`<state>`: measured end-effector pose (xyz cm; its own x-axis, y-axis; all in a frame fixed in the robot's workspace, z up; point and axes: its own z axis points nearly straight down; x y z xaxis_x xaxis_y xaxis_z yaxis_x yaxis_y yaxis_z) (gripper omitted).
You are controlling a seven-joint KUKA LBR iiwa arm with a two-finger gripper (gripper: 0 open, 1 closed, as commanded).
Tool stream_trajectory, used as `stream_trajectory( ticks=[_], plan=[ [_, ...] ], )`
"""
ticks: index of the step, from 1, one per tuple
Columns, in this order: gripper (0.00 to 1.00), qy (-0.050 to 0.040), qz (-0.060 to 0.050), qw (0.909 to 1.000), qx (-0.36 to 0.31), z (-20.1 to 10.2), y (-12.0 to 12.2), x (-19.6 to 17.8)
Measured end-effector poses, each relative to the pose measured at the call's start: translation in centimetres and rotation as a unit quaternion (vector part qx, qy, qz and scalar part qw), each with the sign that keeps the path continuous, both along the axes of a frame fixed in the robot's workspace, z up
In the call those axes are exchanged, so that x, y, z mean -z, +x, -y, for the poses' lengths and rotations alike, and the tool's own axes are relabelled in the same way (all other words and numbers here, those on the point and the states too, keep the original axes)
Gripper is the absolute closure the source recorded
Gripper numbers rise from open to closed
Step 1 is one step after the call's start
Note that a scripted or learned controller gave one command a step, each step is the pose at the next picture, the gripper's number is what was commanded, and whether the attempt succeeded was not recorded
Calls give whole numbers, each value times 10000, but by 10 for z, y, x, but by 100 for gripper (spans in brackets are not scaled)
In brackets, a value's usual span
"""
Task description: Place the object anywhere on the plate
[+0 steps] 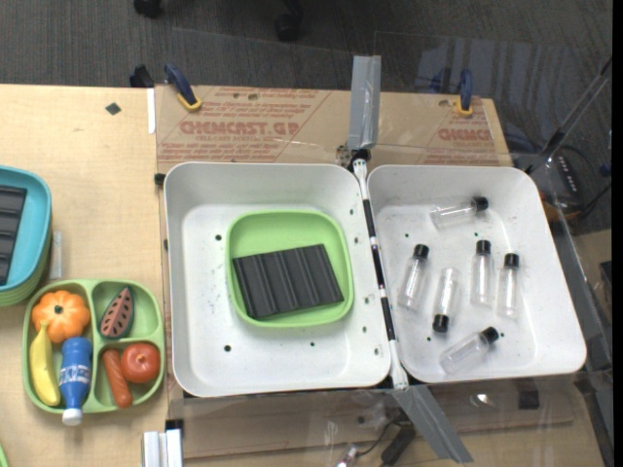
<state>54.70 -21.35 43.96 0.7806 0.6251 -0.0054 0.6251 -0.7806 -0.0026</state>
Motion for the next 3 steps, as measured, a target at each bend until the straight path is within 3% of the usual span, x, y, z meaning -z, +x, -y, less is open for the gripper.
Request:
stream_trajectory(
  ticks=[3],
  plan=[
    [0, 0, 0, 10000, 0, 0, 0, 0]
  ],
)
